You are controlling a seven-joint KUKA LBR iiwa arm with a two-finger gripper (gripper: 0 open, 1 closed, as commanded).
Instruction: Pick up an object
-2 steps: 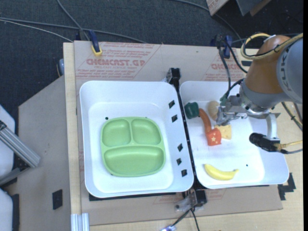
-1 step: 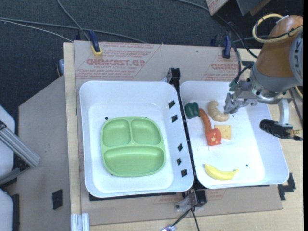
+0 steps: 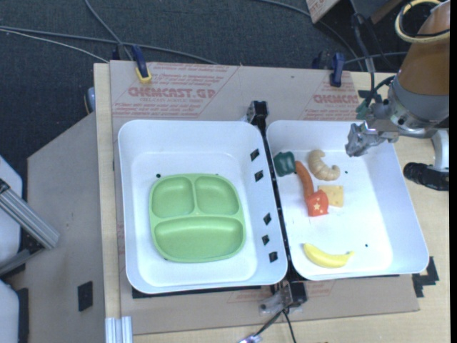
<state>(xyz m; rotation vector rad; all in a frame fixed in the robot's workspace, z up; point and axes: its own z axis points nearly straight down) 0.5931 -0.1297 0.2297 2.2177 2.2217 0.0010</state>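
Robotics lab — bench (image 3: 178, 84) of clamped protective board, two white bins (image 3: 136, 191), loose cables (image 3: 93, 13) across dark carpet, robot arm (image 3: 421, 77) at right edge.

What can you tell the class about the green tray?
The green tray is a pale green, plastic-looking plate with rounded corners, divided into three sections: two small ones at the far side and one wide one nearer the camera. It lies flat in the left bin, turned slightly. Nothing sits in it.

High slanted overhead — both bins (image 3: 128, 191)
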